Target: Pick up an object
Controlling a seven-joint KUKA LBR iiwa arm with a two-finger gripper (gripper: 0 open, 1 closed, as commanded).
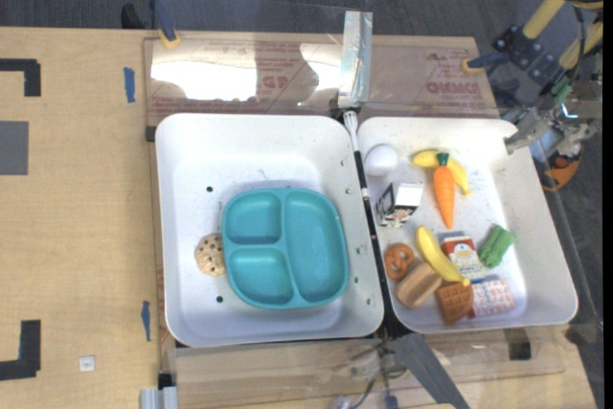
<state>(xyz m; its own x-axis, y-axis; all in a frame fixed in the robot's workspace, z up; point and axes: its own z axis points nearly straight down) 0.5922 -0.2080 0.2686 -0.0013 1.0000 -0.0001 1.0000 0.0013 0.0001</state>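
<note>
Right bin [536, 206] holds the candidates: carrot [444, 190], two bananas [438, 254], egg [380, 158], green pepper [495, 245], bread roll [418, 284], waffle [454, 301], small cartons [463, 254]. Left bin [182, 206] holds a teal tray [284, 246] with a cookie [209, 254] beside it. The carrot lies apart from its neighbours; judged light, rigid, smooth toy plastic; grip across mid-body. End effector [551, 124] sits at the right bin's far-right edge; its opening cannot be determined.
</note>
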